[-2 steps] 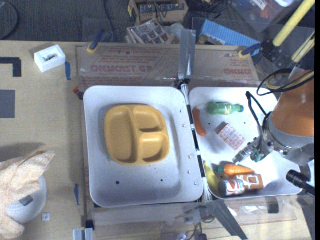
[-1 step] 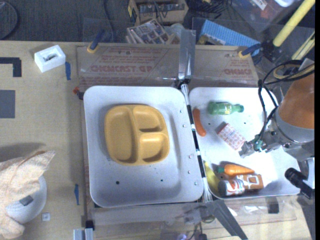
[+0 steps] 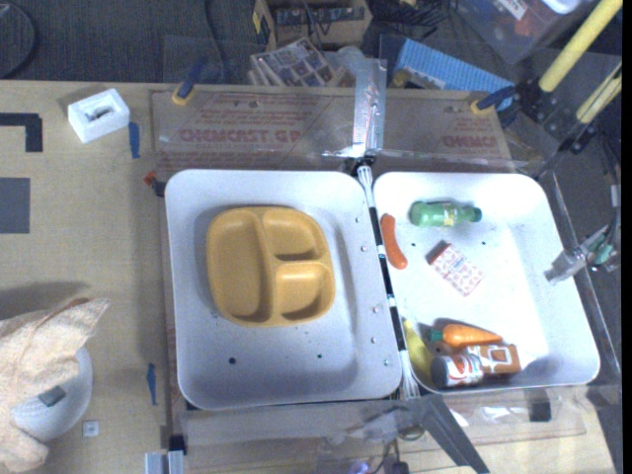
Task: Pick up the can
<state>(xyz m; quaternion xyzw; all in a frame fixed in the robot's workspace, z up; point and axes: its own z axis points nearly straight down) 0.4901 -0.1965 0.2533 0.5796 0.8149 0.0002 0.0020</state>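
Look at the right bin (image 3: 513, 191). Your can (image 3: 476, 363) lies on its side near the bin's 6 o'clock edge. It is red, orange and white. Its long side runs from about 9 o'clock to 3 o'clock, tipped up a little at the right end. A carrot (image 3: 467, 335) rests right against its top side, and a yellow thing (image 3: 420, 352) sits just beside its left end.

The gripper (image 3: 583, 258) is at the bin's right edge, at about 3 o'clock. It is small and blurry there, so you cannot tell if the jaws are open or closed. Nothing can be seen held in them.

From the jaws, the can lies toward about 8 o'clock, down and to the left, well apart. You will likely need to go that way, then turn the jaws so they close across the can's short side. Watch the carrot, because it may get in the way.

The green bottle (image 3: 444, 212) and the small packet (image 3: 455, 269) sit farther up the bin.
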